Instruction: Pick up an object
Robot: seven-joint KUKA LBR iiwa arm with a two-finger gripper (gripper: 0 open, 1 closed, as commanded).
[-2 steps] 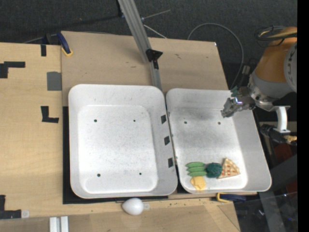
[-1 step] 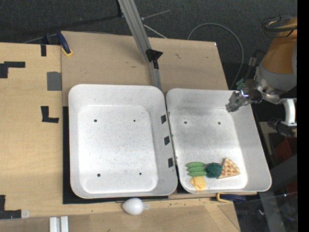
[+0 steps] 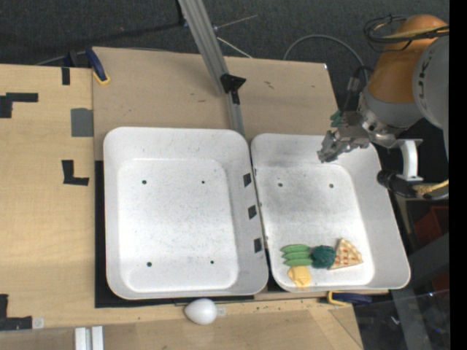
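My gripper [image 3: 328, 152] hangs over the far edge of the right bin [image 3: 306, 195], well away from the toys. At that bin's near edge lie a green pea pod [image 3: 295, 252], a dark green broccoli piece [image 3: 322, 255], a yellow corn-like piece [image 3: 299, 274] and a pizza slice [image 3: 346, 254], all close together. Nothing shows between the gripper's fingers.
The left bin [image 3: 175, 210] sits beside the right one. A white egg-shaped object [image 3: 201, 311] rests on the bench in front of the left bin. A slanted metal pole [image 3: 211, 49] crosses the bench behind the bins.
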